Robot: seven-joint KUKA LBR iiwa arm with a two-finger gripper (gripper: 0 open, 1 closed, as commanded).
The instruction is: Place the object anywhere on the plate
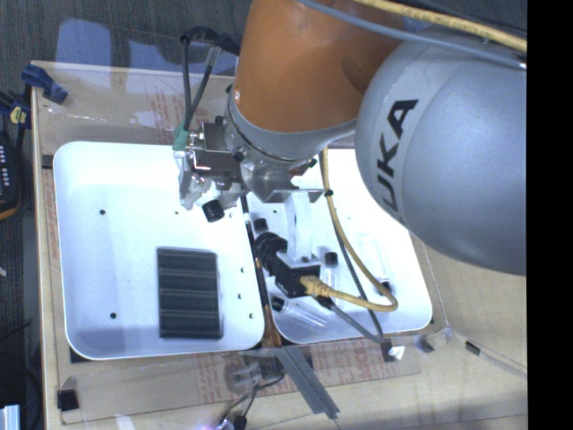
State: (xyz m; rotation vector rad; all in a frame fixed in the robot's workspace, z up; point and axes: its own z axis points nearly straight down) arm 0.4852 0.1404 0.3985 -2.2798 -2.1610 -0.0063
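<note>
I am viewing the dark ribbed plate (pixel 189 293) lying bare at 7 o'clock in the left bin (pixel 98 186); nothing is resting on it, so I judge the placement not yet done. I cannot make out the object to be placed, nor tell whether the gripper (pixel 191 186) is open or closed. The arm (pixel 430 124) is reaching in from 2 o'clock, its wrist hanging over the rim between the left bin and the right bin (pixel 407 276), just above the plate
</note>
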